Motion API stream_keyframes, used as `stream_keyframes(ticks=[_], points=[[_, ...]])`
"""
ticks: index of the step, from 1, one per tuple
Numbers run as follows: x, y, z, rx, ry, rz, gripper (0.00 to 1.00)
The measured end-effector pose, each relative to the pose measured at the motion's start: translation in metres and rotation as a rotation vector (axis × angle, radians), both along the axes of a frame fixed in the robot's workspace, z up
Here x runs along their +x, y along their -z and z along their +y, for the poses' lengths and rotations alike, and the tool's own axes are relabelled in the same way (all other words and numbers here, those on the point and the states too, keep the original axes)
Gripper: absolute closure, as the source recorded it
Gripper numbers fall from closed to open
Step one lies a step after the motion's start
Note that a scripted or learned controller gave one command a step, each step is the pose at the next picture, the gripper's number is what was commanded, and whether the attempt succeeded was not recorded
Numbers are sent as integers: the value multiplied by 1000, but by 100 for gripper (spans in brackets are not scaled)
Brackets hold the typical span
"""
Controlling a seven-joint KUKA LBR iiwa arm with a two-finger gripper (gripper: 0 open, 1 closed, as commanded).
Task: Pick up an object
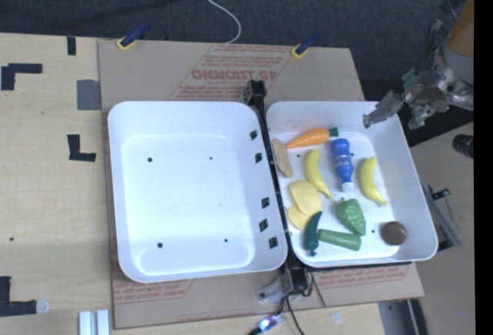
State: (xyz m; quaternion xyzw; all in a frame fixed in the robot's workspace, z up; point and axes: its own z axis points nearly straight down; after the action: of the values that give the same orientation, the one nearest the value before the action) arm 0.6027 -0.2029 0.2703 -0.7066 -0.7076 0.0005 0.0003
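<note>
At the right of the frame, the end effector [393,106] hangs over the right bin's [420,206] upper right rim; whether it is spread I cannot tell. Nearest below, a banana [372,179] lies free: likely light, stiff, smooth; best pinched across its middle.

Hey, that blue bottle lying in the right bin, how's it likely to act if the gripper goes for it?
The blue bottle lies on its side, so a nudge would probably roll it toward the bananas flanking it. It looks like smooth plastic, possibly slippery between fingers. Small and toy-like, it is likely light. The gripper sits above the bin's far right rim.
</note>
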Motion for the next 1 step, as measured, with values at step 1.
stream_keyframes(ticks=[1], points=[[-10,163,-18,2,2,9,0]])
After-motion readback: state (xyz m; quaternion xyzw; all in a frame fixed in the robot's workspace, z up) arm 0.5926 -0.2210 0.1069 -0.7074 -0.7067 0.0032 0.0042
